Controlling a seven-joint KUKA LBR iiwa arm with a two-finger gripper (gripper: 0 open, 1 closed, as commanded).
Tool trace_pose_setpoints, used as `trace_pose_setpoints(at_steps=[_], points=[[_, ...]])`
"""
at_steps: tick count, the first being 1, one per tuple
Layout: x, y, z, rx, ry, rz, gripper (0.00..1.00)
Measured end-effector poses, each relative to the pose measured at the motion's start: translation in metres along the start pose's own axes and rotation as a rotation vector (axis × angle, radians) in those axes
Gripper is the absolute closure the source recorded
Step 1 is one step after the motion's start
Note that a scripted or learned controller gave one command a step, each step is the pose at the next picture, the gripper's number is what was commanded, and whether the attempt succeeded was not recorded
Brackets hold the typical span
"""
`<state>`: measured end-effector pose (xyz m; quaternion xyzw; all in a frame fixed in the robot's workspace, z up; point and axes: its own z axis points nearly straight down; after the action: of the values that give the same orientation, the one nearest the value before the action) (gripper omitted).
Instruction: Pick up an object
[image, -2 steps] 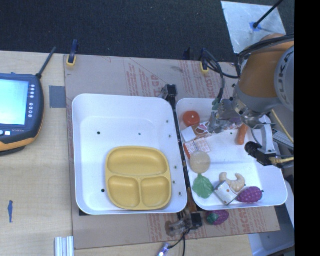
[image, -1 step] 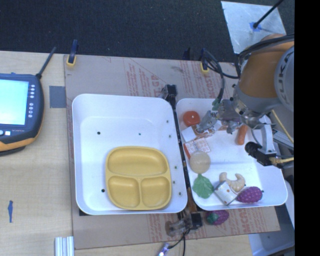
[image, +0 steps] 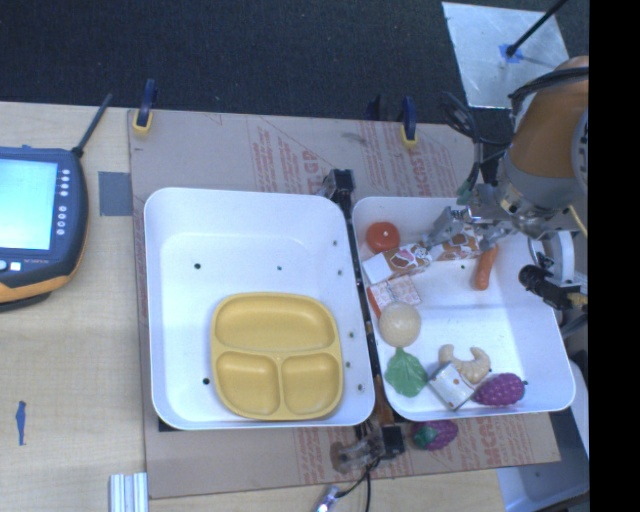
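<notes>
The right bin (image: 535, 320) holds several small items. A red tomato (image: 382, 237) lies at its far left, with printed snack packets (image: 403, 262) beside it and an orange carrot (image: 485, 268) further right. Lower down are a cream ball (image: 399, 325), a green leaf (image: 405, 372), a tan cashew-shaped piece (image: 466, 362), a small white box (image: 450, 386) and purple grapes (image: 500, 389). My gripper (image: 452, 228) hangs low over the far part of this bin, just above the packets and left of the carrot. Nothing is visibly held in it.
The left bin (image: 180, 250) holds a yellow divided plate (image: 276, 354). A second purple grape bunch (image: 435, 434) lies outside the bins on the cardboard. A handheld control pendant (image: 35, 215) sits at the far left, and blue clamps (image: 408, 112) hold the cardboard's back edge.
</notes>
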<state>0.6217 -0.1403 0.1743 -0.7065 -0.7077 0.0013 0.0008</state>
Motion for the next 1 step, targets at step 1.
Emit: trace_pose_setpoints(at_steps=[1], points=[[-0.0282,0.0377,0.0549,-0.008,-0.001,-0.003,0.00]])
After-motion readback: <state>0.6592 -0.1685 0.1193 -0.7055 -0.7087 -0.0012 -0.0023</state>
